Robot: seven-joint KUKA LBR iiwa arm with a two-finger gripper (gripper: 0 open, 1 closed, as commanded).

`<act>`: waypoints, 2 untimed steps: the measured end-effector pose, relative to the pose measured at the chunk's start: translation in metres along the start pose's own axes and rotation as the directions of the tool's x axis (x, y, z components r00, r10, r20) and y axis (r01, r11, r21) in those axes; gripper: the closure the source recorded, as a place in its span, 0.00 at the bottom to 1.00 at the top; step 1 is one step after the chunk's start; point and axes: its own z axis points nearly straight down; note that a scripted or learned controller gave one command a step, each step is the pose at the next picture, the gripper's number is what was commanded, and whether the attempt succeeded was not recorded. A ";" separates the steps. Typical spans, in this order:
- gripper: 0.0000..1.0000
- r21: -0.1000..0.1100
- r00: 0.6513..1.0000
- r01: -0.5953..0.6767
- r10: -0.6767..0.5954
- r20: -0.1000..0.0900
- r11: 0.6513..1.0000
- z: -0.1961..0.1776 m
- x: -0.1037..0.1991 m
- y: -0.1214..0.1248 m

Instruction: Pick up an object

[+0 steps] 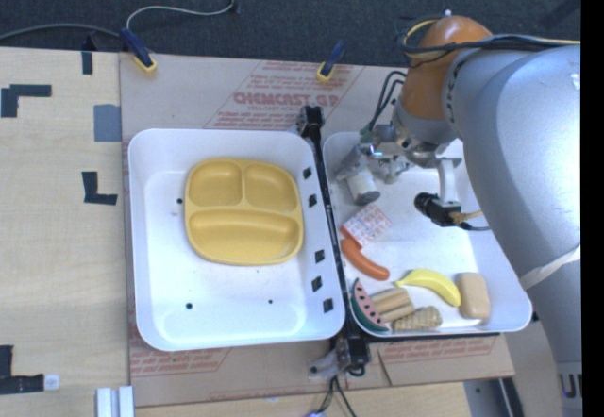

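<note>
My gripper [362,177] hangs low over the back left part of the right bin [491,245], just behind a red-and-white checked packet [366,222]. An orange sausage-like toy [364,259] lies in front of the packet. Along the bin's front edge sit a watermelon slice [366,309], two brown biscuit-like pieces [404,308], a yellow banana [432,285] and a tan bread piece [474,296]. I see nothing held in the gripper.
The left bin [151,245] holds a yellow divided plate [243,210]. A black divider with clips [319,217] runs between the bins. The bulky grey arm [528,141] covers the right bin's right side. A black part [436,208] sticks out beside the wrist.
</note>
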 end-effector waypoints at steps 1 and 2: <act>0.00 0.000 1.000 0.000 0.000 0.000 1.000 -0.001 0.000 -0.025; 0.00 -0.001 1.000 0.001 -0.001 -0.002 1.000 0.000 -0.004 0.000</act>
